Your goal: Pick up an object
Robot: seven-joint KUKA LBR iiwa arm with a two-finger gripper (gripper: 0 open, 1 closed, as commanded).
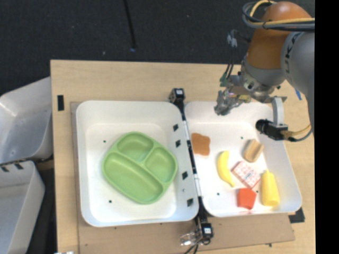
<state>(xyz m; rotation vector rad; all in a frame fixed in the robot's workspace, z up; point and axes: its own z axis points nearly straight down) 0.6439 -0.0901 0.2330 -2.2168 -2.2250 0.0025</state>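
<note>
Gripper [225, 106] hangs over right bin [212, 194] far edge; jaw state can't tell, nothing visibly held. Banana [225, 168], toast [201, 144], red block [246, 198] etc. lie along bin's near-right side. Green tray [140, 166] in left bin. Pick not yet begun, apparently.

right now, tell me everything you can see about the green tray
The green tray is a rounded, light green divided plate, plastic by the look of it, with three compartments: one large and two smaller. All three hold nothing. It lies flat, turned at a slant, near the middle of the left bin, resting on the bin's white floor. Nothing else touches it, and the gripper is over the other bin.
</note>
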